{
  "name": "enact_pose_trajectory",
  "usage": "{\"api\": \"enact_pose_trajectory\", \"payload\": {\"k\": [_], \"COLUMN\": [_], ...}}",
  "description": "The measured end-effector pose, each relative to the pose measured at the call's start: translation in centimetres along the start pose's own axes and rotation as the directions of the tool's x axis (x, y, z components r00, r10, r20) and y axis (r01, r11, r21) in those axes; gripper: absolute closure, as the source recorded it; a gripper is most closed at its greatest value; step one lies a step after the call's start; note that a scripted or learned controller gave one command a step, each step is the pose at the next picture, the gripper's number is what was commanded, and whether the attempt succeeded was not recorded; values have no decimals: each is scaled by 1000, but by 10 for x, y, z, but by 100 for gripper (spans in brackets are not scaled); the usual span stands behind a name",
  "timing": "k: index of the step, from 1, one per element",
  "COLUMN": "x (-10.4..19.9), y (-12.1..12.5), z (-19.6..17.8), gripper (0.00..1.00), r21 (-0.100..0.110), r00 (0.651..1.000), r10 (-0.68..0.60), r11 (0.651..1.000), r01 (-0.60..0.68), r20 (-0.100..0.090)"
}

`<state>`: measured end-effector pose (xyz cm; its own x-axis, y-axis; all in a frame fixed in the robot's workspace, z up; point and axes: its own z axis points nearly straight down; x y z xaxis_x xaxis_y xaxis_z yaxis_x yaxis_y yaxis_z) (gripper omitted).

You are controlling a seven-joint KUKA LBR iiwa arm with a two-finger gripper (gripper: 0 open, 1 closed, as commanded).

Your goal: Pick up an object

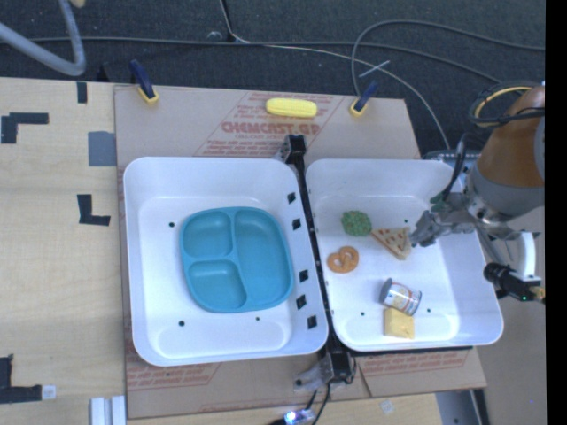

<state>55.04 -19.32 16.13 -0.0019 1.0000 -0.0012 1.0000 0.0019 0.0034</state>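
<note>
The right bin (461,330) holds a green broccoli piece (357,223), a tan pizza slice (392,240), an orange pretzel (343,259), a small metal can (400,297) and a yellow cheese block (400,325). My gripper (426,232) hangs low over the right bin, right beside the pizza slice's right edge. Its dark fingers point left toward the slice, and nothing is visibly lifted between them.
A blue divided plate (236,258) lies in the left bin (151,184). A black clip strip (306,237) runs between the bins. A yellow banana-shaped toy (291,107) rests on the cardboard behind them. Cables (399,69) arc above the right bin.
</note>
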Motion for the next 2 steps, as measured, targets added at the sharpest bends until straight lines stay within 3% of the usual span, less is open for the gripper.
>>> {"api": "enact_pose_trajectory", "payload": {"k": [1,2], "x": [0,46], "y": [1,-5], "z": [-53,-46], "gripper": [100,100], "r21": [0,5], "r00": [1000,1000], "r10": [0,-2], "r11": [1000,1000], "r01": [0,2], "r20": [0,-2]}}
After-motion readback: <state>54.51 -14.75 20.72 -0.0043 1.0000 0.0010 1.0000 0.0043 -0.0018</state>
